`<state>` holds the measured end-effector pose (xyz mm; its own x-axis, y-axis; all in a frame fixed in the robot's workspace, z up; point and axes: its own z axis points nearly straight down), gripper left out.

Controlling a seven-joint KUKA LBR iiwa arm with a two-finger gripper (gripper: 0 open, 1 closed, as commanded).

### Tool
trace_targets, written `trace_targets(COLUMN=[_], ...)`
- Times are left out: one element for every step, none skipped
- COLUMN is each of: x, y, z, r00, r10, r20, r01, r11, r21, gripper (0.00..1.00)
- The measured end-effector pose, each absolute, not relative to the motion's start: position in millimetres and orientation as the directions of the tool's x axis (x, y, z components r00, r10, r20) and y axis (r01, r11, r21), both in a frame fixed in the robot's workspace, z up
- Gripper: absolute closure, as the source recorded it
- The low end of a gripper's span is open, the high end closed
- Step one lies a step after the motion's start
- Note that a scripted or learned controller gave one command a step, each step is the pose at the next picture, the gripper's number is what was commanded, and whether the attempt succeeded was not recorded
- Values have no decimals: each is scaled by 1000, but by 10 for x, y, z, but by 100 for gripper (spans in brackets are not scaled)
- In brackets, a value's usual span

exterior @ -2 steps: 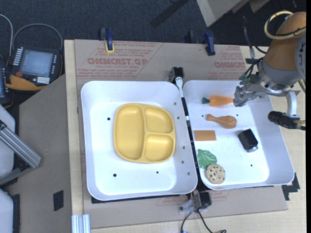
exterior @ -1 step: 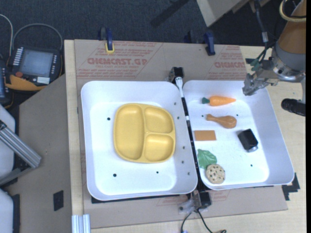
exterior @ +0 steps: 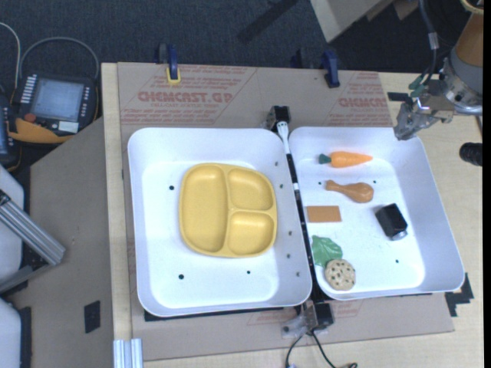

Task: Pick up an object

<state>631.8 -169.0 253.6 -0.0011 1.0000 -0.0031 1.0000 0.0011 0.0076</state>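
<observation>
Overhead, the gripper is hovering above the right bin's far corner, finger state unclear; approach step, likely needing descent toward the toy carrot.

Arm: one, grey, entering at the upper right, wrist angled downward and leftward. Hand: two-finger, metallic grey, carried at the wrist's lower end, pointing down, held aloft. Finger spacing: not discernible. Contents: nothing visible between the fingers.
</observation>
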Motion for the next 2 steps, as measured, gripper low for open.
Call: trace_targets(x=[6326,6270], y=[-1693,-1152], z=[2779,2776], r00=[-1,-5], r10=[1000,1000], r20=[-2,2], r01=[1000,1000], r11=[1,5], r21=[5,-2], gripper=[100,100])
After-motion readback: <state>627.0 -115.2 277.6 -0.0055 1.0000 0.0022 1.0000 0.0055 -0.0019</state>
